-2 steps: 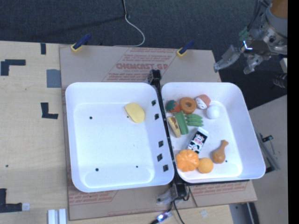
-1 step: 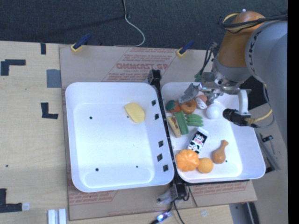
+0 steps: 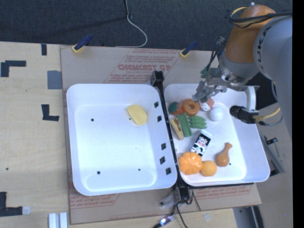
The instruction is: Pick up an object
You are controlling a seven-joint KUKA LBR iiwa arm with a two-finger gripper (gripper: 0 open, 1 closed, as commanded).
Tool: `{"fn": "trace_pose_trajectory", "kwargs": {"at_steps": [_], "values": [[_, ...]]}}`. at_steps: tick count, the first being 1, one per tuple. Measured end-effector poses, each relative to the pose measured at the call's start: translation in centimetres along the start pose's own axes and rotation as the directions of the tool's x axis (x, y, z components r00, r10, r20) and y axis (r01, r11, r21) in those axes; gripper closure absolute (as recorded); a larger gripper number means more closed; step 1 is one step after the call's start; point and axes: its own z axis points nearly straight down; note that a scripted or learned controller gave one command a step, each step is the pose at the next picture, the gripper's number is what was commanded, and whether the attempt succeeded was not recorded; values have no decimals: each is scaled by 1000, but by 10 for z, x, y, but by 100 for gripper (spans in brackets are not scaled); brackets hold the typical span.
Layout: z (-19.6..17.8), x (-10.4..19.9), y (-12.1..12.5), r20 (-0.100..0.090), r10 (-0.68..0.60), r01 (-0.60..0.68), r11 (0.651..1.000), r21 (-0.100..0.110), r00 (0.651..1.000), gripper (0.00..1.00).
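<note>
gripper [image 3: 205, 93]: hovers just right of the donut [image 3: 191, 107]; you cannot tell the jaws' state.
risk: you may nudge the white ball [image 3: 216, 113] beside the donut, spoiling the grasp.

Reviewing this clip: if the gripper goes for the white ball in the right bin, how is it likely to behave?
The white ball looks round and smooth, so it would probably roll if nudged. It may slip from a two-finger pinch. It sits near the doughnut, which might stop it.
</note>
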Motion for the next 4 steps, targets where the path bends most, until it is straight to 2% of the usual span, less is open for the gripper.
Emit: {"fn": "trace_pose_trajectory", "kwargs": {"at_steps": [1, 2, 3, 4], "values": [[-129, -38, -63, 4, 7, -7, 1000, -13, 1000, 100], [-281, -32, -41, 5, 1, 0, 1000, -21, 1000, 100], [-338, -82, 12, 6, 6, -6, 1000, -11, 1000, 100], [-191, 0, -106, -7, -1, 1, 1000, 19, 1000, 100]]}}
